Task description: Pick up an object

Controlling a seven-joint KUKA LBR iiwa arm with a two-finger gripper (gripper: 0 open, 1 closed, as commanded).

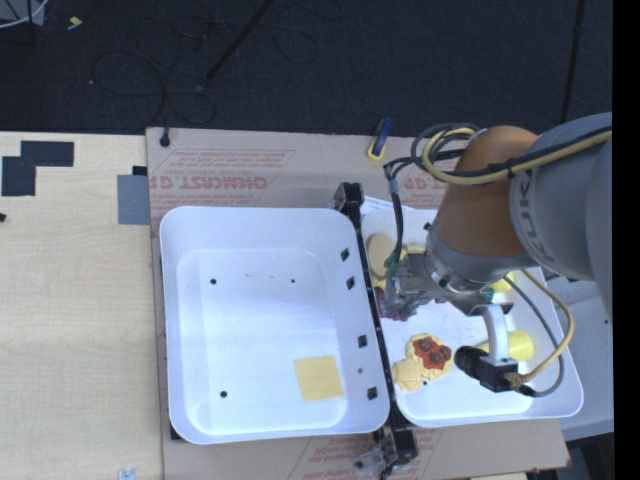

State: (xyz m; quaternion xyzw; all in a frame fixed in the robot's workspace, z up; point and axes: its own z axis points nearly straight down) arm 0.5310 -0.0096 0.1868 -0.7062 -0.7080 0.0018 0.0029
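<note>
Partly arm-hidden end effector (398, 293) over right bin (560, 408)

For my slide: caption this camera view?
Arm's gripper reaches into right bin; yellow square lies in left bin.

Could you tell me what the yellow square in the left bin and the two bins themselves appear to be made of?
The yellow square looks like thin foam or a sponge cloth: flat, matte, pale yellow, with soft edges, though paper cannot be ruled out. The left bin and right bin look like moulded plastic: smooth, uniformly white, with rounded corners and a faint sheen along the rims.
</note>
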